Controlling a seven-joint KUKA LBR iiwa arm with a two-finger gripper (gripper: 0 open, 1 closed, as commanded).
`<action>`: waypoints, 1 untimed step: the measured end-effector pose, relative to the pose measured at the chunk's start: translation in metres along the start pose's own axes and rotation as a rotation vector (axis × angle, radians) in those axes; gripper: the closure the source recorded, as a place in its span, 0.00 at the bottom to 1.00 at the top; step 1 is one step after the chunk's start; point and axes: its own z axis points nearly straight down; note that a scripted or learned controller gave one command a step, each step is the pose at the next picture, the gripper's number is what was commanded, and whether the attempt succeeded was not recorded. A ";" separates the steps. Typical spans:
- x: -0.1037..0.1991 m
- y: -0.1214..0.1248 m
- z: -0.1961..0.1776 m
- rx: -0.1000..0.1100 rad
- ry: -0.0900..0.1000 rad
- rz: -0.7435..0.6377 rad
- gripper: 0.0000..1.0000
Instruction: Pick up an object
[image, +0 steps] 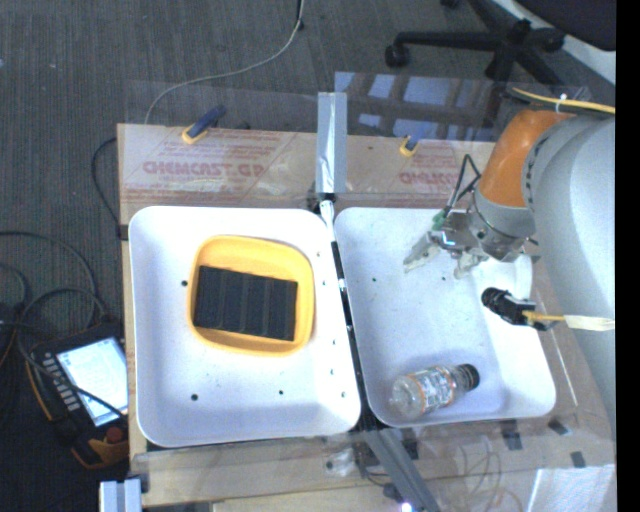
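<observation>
Camera view: gripper jaws spread open, holding nothing; bottle lies toward the frame's lower edge, long axis near-horizontal.

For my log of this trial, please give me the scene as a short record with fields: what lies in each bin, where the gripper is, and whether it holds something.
left bin: yellow dish with a black ridged block lying in it
right bin: clear plastic bottle on its side near the front wall
gripper: over the back part of the right bin, fingers spread
held object: none seen between the fingers
bottle and gripper: apart, not touching
</observation>
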 end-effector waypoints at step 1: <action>-0.048 0.035 -0.083 -0.002 -0.001 0.059 0.00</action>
